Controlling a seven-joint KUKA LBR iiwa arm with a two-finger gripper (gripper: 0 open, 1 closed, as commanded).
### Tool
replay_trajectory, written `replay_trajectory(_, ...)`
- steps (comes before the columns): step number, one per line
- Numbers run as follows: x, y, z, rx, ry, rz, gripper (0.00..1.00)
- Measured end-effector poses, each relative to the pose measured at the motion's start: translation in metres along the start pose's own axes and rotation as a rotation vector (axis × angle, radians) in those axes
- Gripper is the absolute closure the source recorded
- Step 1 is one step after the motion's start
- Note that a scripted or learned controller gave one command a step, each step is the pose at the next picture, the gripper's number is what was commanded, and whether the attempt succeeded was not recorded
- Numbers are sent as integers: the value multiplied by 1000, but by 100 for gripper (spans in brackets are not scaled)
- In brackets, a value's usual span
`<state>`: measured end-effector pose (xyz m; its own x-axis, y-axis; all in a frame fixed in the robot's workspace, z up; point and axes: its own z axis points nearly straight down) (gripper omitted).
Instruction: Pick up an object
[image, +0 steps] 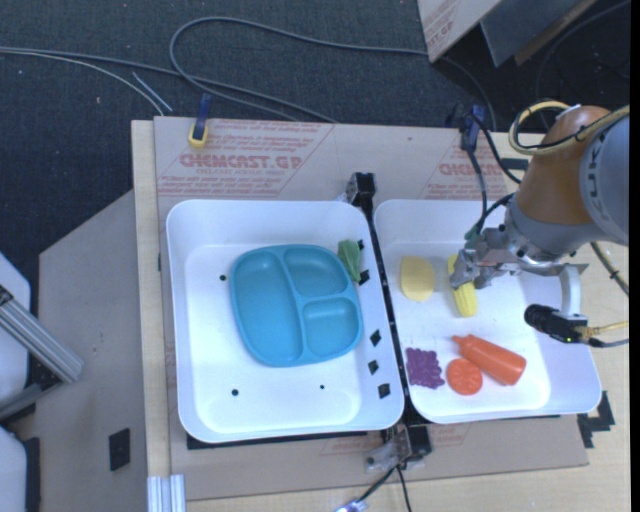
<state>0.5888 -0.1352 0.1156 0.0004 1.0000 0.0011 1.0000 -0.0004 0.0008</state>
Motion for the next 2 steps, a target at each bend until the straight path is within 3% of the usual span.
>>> replay_trajectory(2,3,0,-98,-5,-2,-1,100)
